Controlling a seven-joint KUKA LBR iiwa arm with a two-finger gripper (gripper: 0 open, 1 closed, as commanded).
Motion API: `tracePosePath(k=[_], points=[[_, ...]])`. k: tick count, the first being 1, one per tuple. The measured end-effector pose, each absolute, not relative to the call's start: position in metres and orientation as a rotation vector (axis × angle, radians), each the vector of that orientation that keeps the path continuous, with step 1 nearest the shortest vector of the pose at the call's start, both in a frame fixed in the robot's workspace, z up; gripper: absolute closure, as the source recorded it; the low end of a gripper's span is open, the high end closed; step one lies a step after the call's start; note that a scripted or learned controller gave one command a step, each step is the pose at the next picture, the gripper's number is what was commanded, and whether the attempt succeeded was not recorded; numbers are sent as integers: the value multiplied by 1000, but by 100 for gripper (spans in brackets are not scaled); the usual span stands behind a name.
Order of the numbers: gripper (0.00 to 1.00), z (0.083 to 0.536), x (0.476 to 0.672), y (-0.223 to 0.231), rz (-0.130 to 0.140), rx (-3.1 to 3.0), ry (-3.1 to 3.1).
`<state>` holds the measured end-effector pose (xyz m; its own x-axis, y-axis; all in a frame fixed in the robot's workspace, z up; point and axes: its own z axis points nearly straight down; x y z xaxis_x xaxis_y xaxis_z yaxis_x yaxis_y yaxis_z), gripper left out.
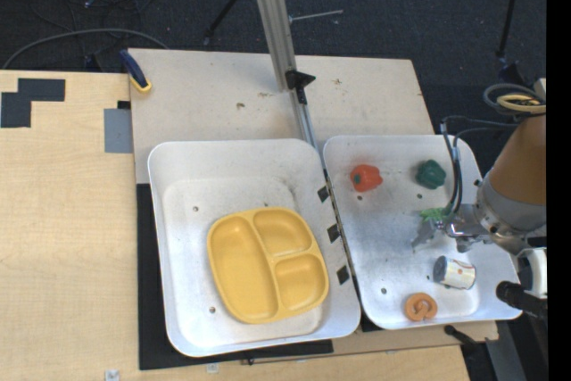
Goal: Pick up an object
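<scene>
Two white bins sit side by side on the surface. The tool (pixel 426 235) hovers low in the right bin (pixel 384 299), just beside a small green object (pixel 434 214); whether it is open or closed cannot be told. A yellow divided tray (pixel 268 263) lies in the left bin (pixel 178 183).

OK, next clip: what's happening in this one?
A grey robot arm reaches in from the right over the right bin. Its gripper is low, right beside a small green piece; nothing visibly sits between its fingers, so no pick shows yet. Around it lie a red object, a dark green object, a white cup on its side and an orange ring. The left bin holds a yellow divided tray.
</scene>
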<state>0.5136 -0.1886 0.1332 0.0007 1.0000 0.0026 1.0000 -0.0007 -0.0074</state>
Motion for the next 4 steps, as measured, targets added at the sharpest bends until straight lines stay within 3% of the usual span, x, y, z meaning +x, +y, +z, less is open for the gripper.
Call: tracePosePath(k=[1, 4], points=[[100, 146, 514, -190, 3, -2222, -2215], [100, 292, 506, -191, -2, -2221, -2226]])
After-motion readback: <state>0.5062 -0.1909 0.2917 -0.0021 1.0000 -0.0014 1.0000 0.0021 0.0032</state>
